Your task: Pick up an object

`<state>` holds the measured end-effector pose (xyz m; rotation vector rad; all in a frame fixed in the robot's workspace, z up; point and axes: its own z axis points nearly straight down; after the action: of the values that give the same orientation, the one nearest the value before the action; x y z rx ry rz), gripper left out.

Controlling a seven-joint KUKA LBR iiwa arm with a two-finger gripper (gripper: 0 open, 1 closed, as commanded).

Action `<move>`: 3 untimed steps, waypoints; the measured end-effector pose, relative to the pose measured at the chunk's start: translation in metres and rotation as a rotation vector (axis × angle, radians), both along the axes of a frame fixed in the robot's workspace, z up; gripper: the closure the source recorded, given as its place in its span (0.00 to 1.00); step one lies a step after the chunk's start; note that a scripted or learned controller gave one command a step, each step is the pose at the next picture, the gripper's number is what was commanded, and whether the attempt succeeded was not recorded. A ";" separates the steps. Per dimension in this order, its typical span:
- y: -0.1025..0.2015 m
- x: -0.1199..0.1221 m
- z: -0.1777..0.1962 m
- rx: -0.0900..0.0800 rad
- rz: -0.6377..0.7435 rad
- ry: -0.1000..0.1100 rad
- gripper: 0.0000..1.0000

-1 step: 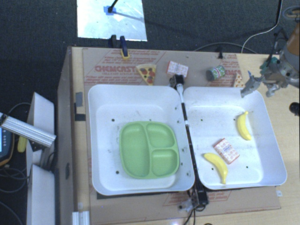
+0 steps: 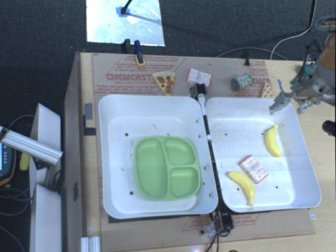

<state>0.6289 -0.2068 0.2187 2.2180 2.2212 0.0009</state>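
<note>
The arm is reaching in from the right and the gripper (image 2: pixel 287 100) is hanging over the far right corner of the right bin (image 2: pixel 231 112), above its rim; two grey fingers are showing, splayed apart with clear daylight between them, so the claw is looking open and carrying nothing. Down in that bin three candidates are waiting: an upper banana (image 2: pixel 272 140) lying near the right wall, closest to the gripper; a lower banana (image 2: pixel 244 185) lying slantwise toward the front; and a small red-and-white packet (image 2: pixel 254 169) sitting just beside that lower banana, possibly touching its upper end. The left bin (image 2: pixel 118 114) is holding a green divided plate (image 2: pixel 167 167), wide and flat, a poor bet for two fingers. Judging by the look, the bananas are probably light toy fruit, stiff and smooth-skinned, so they are likely to slip or roll if pinched near a tapered tip; the sensible hold is across the thick middle, fingers straddling the short width. The upper banana is lying clear of everything, giving room on both sides. The packet is looking thin and flat against the floor, hard to get under, and crowding the lower banana's top end.
</note>
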 end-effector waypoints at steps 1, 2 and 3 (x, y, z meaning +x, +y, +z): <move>0.001 0.013 -0.030 0.000 0.003 0.000 0.00; 0.001 0.005 -0.135 0.002 0.000 0.002 0.00; 0.001 0.007 -0.123 0.000 0.002 -0.004 1.00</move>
<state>0.6363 -0.2061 0.0960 2.2137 2.2221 0.0052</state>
